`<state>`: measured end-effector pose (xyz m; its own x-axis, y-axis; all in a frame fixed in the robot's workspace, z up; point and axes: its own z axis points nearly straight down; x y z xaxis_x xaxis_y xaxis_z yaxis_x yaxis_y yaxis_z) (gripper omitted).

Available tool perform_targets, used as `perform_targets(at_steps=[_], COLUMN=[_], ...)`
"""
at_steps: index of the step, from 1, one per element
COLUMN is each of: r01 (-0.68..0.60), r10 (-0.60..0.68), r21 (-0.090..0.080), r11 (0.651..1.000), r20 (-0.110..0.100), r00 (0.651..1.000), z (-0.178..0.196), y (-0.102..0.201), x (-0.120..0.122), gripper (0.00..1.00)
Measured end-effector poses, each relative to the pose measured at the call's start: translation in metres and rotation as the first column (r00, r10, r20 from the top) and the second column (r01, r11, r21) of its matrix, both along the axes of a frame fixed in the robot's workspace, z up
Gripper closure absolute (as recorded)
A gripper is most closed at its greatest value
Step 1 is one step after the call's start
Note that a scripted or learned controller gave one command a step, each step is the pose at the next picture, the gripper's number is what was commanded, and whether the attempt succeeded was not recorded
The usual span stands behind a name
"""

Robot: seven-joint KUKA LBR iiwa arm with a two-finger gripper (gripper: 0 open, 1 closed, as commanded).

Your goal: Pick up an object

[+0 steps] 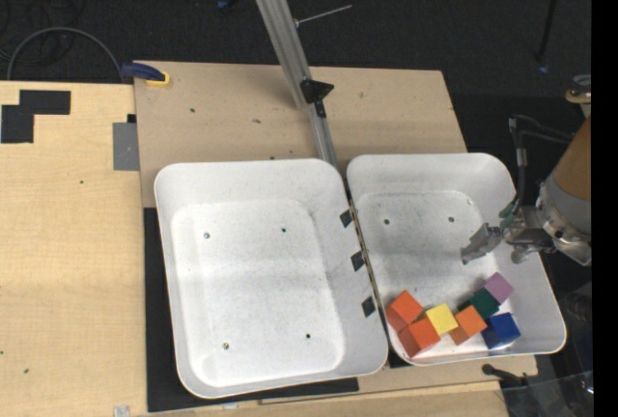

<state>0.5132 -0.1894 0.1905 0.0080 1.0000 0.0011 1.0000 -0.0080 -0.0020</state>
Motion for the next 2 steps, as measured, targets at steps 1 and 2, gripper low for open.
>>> perform_targets(at_steps=[1,2], r01=[0.002,0.003], r10=[-0.002,-0.003], r21=[0.001,0.001], r11=[1.000,1.000], r20=[-0.001,-0.001], r00=[1.000,1.000], z=[0.0096,0.0092], y=[-0.0004,-0.0007], x=[0.0000,-0.0002], gripper=[1.00,0.00])
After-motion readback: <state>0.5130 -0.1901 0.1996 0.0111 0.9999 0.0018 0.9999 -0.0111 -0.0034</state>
